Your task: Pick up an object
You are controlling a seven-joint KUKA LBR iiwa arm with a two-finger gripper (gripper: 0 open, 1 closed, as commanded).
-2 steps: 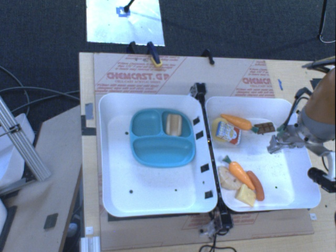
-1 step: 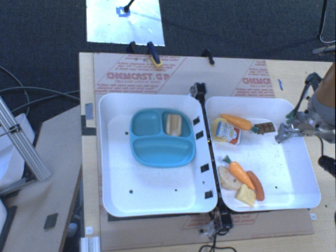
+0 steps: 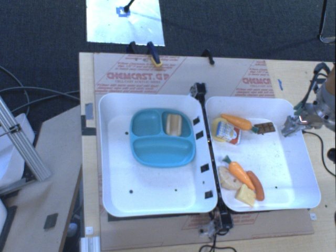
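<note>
The right bin (image 3: 286, 164) holds several toy foods. At its back lie an orange carrot (image 3: 236, 122), a yellow and red packet (image 3: 227, 132) and a brown chocolate bar (image 3: 264, 128). Toward the front sit a second carrot (image 3: 240, 173), a red sausage (image 3: 256, 185), a yellow cheese wedge (image 3: 244, 195) and a pale round slice (image 3: 227, 178). My gripper (image 3: 292, 125) hangs over the bin's right rim, just right of the chocolate bar, with nothing seen in it.
The left bin (image 3: 115, 185) bears a blue divided plate (image 3: 157, 152) with a tan bread piece (image 3: 174, 124) in its upper right compartment. A black divider strip (image 3: 206, 151) runs between the bins. Cables lie right of the bench.
</note>
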